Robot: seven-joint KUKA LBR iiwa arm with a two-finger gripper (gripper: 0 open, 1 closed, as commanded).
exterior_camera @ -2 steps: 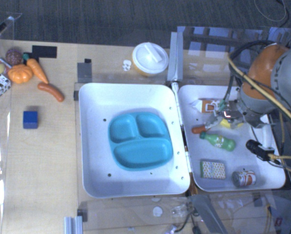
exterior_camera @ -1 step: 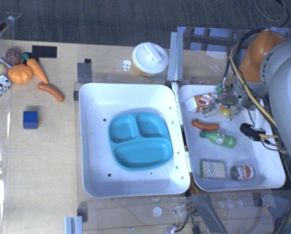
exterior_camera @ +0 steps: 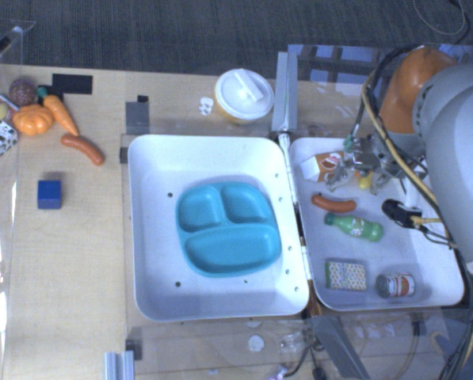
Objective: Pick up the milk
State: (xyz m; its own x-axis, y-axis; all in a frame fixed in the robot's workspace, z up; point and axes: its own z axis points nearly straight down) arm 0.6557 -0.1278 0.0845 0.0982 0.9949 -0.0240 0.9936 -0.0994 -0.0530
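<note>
Grey-orange arm (exterior_camera: 450, 109) looms nearest, entering from the right. Left to right: blue divided plastic tray (exterior_camera: 230, 228) in left white bin (exterior_camera: 153, 291), then small white-orange milk carton (exterior_camera: 319, 166) in right bin's far-left corner, gripper (exterior_camera: 356, 167) just beside it, grip state unreadable. Risk: red sausage (exterior_camera: 333, 204) and bin wall crowd the carton, likely causing a miss.

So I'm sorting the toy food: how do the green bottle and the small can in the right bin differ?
The green plastic bottle is long and slim, in the bin's middle; the small silver can is short and stubby, near the front edge. The bottle is plain green, the can has a red label. Both lie on their sides.
</note>
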